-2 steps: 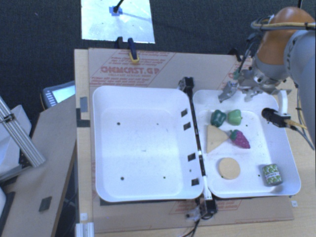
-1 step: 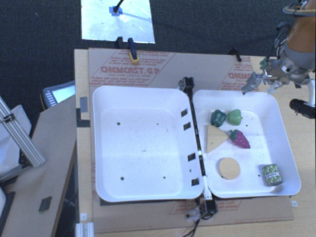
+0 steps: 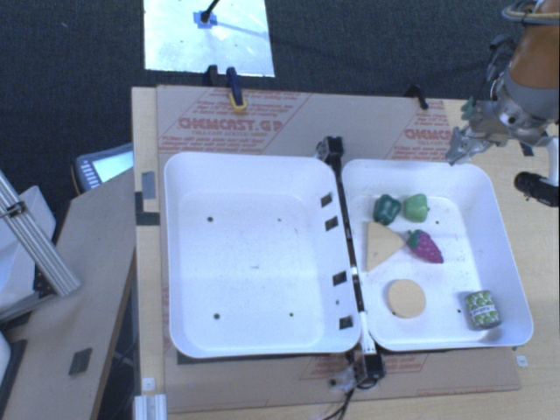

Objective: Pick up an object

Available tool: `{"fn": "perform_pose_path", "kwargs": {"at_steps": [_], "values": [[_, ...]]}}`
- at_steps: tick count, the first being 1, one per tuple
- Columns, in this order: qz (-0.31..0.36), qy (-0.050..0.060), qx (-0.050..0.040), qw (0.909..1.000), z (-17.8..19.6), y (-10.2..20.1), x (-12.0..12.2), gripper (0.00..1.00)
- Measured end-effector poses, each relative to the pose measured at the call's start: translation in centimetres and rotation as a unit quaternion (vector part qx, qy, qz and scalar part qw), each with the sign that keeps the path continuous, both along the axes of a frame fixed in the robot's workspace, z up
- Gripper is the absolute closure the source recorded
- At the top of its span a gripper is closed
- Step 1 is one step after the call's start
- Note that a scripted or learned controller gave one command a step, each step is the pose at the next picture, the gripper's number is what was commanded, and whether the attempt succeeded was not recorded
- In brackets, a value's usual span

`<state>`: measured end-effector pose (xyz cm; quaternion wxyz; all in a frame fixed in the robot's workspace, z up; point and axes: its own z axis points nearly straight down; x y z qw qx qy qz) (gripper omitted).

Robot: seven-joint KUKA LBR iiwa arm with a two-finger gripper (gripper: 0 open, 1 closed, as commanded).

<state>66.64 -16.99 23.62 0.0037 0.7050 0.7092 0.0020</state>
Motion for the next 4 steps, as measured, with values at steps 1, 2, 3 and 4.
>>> {"fn": "perform_pose_path", "kwargs": {"at_steps": [1, 2, 3, 4], "values": [[0.003, -0.003, 0.0015, 1.0000, 10.1, 7.2, 0.4, 1.00], [0.004, -0.007, 0.0019, 1.0000, 26.6, 14.8, 0.3, 1.00], [0.004, 0.001, 0.0030, 1.0000, 30.2, 26.3, -3.5, 1.00], [0.003, 0.003, 0.0025, 1.0000, 28.4, 34.9, -0.3, 1.00]]}}
